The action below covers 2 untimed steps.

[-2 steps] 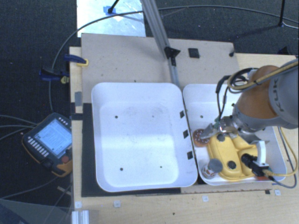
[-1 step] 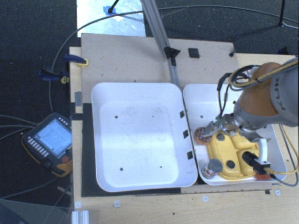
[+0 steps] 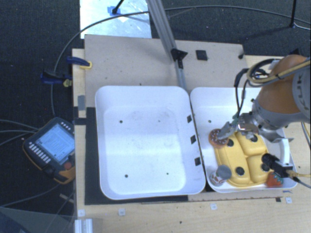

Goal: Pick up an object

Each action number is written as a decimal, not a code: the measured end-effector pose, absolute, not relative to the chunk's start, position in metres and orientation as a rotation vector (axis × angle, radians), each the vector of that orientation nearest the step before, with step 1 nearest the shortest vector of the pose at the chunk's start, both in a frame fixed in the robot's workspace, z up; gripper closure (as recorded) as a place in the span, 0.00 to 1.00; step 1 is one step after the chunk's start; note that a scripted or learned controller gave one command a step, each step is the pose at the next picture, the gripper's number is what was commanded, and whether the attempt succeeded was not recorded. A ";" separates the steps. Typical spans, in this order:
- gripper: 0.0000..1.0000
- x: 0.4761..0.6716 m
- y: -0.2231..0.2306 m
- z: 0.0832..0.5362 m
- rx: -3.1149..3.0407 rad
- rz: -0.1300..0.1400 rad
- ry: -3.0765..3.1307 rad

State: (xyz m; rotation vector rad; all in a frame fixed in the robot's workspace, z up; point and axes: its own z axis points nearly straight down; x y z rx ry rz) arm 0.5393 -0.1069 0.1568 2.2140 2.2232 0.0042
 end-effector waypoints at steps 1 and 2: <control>1.00 0.541 -0.112 0.201 2.213 0.006 2.222; 1.00 0.540 -0.112 0.266 2.212 0.007 2.222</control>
